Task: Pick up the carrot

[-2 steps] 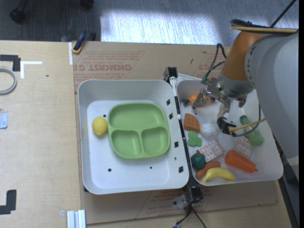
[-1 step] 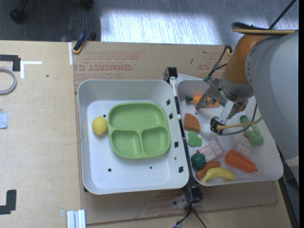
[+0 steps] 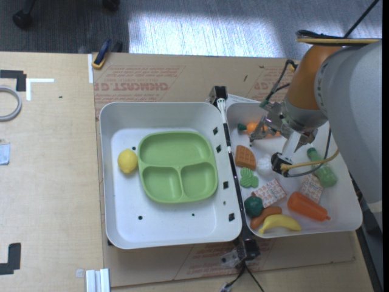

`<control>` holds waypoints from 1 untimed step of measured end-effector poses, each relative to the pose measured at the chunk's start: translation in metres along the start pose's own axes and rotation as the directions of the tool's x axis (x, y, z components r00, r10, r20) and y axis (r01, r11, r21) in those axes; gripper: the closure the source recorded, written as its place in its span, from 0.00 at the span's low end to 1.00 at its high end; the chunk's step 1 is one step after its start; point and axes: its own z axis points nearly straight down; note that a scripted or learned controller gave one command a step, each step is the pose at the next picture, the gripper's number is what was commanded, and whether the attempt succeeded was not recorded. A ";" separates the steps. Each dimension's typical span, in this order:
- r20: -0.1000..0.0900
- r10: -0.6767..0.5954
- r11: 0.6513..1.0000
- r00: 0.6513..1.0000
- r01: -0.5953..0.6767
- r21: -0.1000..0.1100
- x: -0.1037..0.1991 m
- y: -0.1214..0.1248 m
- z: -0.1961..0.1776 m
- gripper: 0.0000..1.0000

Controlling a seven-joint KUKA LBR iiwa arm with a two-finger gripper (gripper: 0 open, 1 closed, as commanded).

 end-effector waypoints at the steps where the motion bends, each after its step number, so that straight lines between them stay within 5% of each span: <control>1: 0.000 -0.151 0.988 0.988 0.151 -0.002 0.004 0.008 0.000 0.00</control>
